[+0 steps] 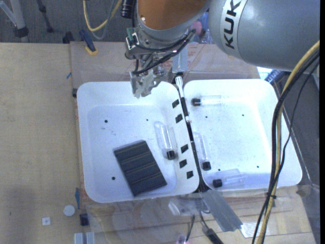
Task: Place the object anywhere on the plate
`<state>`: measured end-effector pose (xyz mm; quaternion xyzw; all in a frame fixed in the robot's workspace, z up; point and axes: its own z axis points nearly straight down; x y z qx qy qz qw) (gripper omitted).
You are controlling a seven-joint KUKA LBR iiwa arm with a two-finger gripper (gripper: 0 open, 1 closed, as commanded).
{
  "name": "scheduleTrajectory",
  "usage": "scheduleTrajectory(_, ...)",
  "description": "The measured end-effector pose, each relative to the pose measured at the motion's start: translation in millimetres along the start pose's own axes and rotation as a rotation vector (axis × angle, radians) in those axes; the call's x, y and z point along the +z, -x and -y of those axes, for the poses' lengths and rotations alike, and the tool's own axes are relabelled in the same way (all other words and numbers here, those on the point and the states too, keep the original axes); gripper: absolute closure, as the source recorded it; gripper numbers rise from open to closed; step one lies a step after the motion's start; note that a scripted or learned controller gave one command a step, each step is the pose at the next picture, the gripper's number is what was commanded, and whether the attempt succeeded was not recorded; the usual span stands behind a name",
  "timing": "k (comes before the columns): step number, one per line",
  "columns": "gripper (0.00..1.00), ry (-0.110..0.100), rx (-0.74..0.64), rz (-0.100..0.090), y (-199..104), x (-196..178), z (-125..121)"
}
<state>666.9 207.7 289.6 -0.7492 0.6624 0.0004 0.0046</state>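
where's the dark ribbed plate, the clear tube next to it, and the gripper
plate [139, 168], camera view, middle of its ribbed top
tube [164, 139], camera view, clear body above its black cap
gripper [143, 87], camera view, fingertips over the left bin's far edge

I had a single fixed camera mounted above the bench, and it looked down at a slant. Its field took in both white bins side by side, the left bin and the right bin, with bench surface at the left and floor along the top. The arm entered from the right, close to the lens and large in frame.
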Motion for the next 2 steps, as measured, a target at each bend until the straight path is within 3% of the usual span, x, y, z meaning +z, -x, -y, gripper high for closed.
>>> scheduleTrajectory(1, 1.0, 0.0, -0.246, 0.0, 17.5, -32.7, 2.6)
scheduleTrajectory(2, 1.0, 0.002, -0.691, 0.001, 18.6, -39.4, 2.1)
